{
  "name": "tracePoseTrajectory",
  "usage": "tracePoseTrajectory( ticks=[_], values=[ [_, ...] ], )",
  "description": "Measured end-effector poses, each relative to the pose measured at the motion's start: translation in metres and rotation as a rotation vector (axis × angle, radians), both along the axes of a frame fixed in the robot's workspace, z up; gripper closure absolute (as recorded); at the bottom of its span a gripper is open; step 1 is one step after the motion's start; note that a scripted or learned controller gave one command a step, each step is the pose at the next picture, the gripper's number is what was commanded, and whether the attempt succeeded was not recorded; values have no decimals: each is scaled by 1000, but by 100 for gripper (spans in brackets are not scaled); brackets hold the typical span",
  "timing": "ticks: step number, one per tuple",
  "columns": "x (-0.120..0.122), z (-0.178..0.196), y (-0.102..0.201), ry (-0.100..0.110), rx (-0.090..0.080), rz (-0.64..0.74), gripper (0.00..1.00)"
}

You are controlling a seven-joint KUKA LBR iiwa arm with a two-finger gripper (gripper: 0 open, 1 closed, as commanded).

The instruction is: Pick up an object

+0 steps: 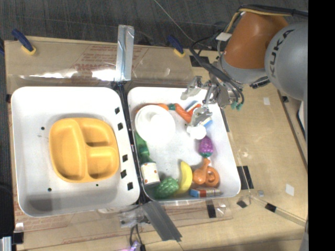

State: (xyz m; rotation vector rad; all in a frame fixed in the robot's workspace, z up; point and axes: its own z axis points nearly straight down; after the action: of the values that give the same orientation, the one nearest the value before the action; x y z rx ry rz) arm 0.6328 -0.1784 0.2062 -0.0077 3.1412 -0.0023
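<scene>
Camera view | metal two-finger end effector point(201, 114) above round white plastic bowl's point(154, 123) right side; finger state: cannot tell | risk: crowded toys deflect grasp.

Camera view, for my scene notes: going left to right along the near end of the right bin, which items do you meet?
White can → green broccoli-like toy → banana → orange toy.

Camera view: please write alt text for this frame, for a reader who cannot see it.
The grey arm's claw hangs over the upper right of the right bin, which holds toy food: a white bowl, banana, purple grapes and more. The left bin holds a yellow divided tray.
</scene>
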Motion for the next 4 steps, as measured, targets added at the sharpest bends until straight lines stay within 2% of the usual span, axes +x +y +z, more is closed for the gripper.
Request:
tracePoseTrajectory(
  ticks=[1, 2, 3, 4],
  values=[
    [24, -117, -15, 4, 2, -3, 0],
    [27, -102, -14, -5, 0, 4, 100],
    [27, 15, -11, -14, -3, -65, 100],
    [20, 77, -32, -8, -2, -110, 100]
  ],
)
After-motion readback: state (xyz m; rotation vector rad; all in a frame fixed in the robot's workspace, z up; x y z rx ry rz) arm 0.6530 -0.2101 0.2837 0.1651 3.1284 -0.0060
